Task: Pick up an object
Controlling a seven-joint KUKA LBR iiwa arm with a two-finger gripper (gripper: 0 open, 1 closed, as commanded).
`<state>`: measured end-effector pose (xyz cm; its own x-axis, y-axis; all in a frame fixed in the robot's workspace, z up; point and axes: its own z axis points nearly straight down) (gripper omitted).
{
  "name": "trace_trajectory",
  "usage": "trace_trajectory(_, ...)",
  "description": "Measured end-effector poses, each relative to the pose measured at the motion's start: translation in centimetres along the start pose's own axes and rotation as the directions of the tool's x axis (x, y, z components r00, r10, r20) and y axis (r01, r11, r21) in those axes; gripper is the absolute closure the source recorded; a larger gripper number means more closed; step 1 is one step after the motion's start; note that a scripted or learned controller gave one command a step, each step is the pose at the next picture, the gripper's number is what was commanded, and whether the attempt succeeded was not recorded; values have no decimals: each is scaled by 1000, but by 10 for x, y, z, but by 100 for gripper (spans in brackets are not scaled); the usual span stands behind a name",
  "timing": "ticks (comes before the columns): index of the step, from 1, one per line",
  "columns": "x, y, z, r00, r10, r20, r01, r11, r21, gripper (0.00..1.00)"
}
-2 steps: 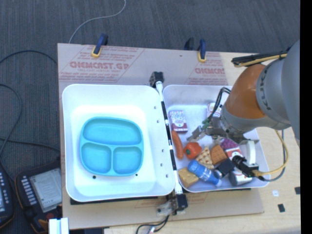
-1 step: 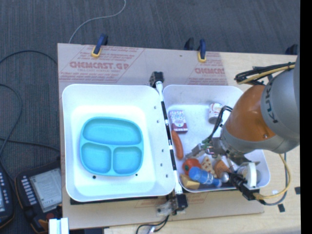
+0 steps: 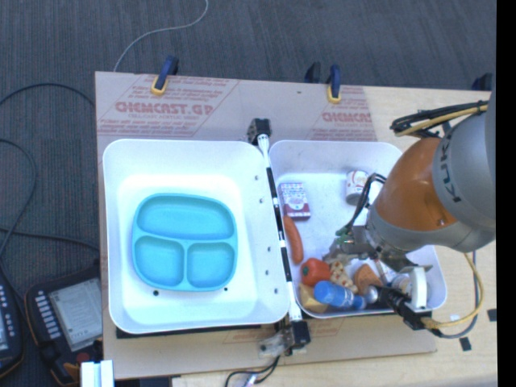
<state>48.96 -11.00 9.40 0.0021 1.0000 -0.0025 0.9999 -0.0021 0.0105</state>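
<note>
Looming largest on the right, the arm (image 3: 451,192) is reaching down into the right bin (image 3: 379,150), its orange band bulging over the bin's right half. Below it, the gripper (image 3: 360,251) is dipping toward a heap of objects at the bin's front edge; the wrist is covering its tips, so how wide it is standing, and whether it has hold of anything, cannot be told.

That heap is crowding the front of the bin: a red tomato-like piece (image 3: 314,270), a blue bottle (image 3: 334,296) lying on its side in front of it, and an orange piece (image 3: 368,275) just beside the gripper. An orange carrot (image 3: 293,240) is lying along the bin's left wall, with a small red box (image 3: 293,199) just behind it. A small can (image 3: 356,185) is sitting near the back, close to the arm.

Over in the left bin (image 3: 121,240), a blue tray (image 3: 185,241) with three compartments is lying flat in the middle.

Both bins are resting side by side on a board (image 3: 121,107).
</note>
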Motion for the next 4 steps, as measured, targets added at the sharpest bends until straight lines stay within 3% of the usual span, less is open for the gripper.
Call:
trace_trajectory(1,0,0,0,1000,0,0,0,1000,1,0)
trace_trajectory(2,0,0,-6,1000,0,-2,0,1000,5,100)
trace_trajectory(3,67,33,-150,1000,-4,-1,4,1000,14,100)
trace_trajectory(4,101,-4,-154,1000,-3,-1,3,1000,16,100)
